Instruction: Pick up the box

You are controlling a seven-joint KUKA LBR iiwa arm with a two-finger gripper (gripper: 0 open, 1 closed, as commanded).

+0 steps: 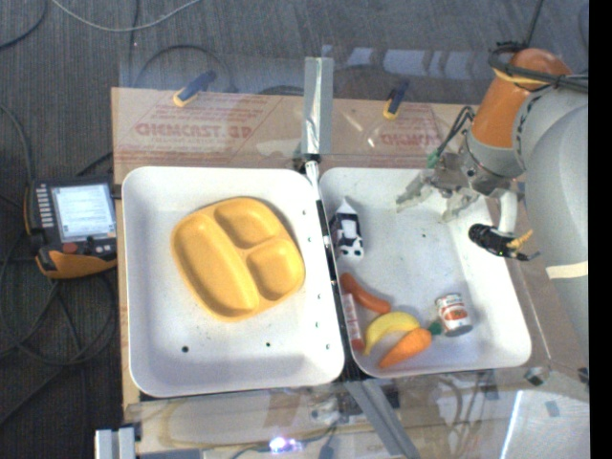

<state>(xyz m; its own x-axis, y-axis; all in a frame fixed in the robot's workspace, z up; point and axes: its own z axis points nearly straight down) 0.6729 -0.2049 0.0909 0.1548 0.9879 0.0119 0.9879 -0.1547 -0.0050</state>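
The box (347, 234) is a small black-and-white carton lying against the left wall of the right bin (497, 352). My gripper (426, 202) hangs over the far right part of that bin, well to the right of the box and apart from it. Its fingers are spread open with nothing between them.
In the near part of the right bin lie a red sausage (364, 295), a banana (390, 327), a carrot (406, 346) and a small can (453, 315). A yellow divided plate (239, 256) sits in the left bin (153, 352). A metal post (316, 103) stands between the bins at the back.
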